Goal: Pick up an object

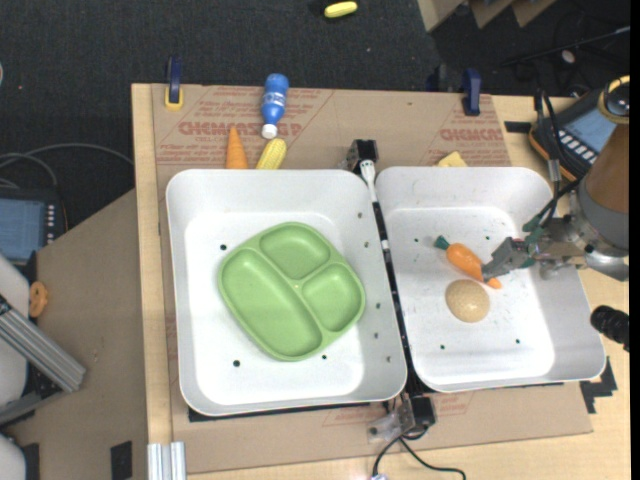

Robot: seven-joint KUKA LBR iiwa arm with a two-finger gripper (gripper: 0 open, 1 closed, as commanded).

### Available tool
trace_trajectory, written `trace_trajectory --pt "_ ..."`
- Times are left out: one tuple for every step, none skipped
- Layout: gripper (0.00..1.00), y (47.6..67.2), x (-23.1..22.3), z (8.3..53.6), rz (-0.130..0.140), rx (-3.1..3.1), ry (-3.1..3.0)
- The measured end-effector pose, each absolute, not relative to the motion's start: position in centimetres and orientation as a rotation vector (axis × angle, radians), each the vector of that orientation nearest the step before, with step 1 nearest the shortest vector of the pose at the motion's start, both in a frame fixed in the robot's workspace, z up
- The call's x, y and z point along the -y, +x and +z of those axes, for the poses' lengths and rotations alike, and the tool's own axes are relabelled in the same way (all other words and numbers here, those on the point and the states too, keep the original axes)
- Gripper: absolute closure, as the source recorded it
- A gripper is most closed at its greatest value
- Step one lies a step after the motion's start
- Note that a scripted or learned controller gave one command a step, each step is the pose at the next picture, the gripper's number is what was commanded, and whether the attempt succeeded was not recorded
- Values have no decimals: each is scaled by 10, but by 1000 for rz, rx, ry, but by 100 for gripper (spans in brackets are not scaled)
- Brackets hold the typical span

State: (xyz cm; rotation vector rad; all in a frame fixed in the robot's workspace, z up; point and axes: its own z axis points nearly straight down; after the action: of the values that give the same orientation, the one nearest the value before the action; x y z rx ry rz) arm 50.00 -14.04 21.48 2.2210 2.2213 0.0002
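The gripper [503, 263] is low in the right bin [560, 358], just beside the carrot [464, 258]; its grip state cannot be determined. The potato [467, 301] lies near the carrot. Risk: the fingers may push the carrot aside, causing a missed grasp.

Landmark: right bin [520, 363]. Carrot [464, 259] and ball [467, 301] lay inside it, ball just in front of carrot. Gripper [503, 263] sat right of carrot. Left bin [190, 298] alongside held plate [290, 290].
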Motion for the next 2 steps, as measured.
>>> trace_trajectory --pt "0 533 147 78 -2 -2223 2222" --pt "0 530 91 84 -1 -2230 2221"
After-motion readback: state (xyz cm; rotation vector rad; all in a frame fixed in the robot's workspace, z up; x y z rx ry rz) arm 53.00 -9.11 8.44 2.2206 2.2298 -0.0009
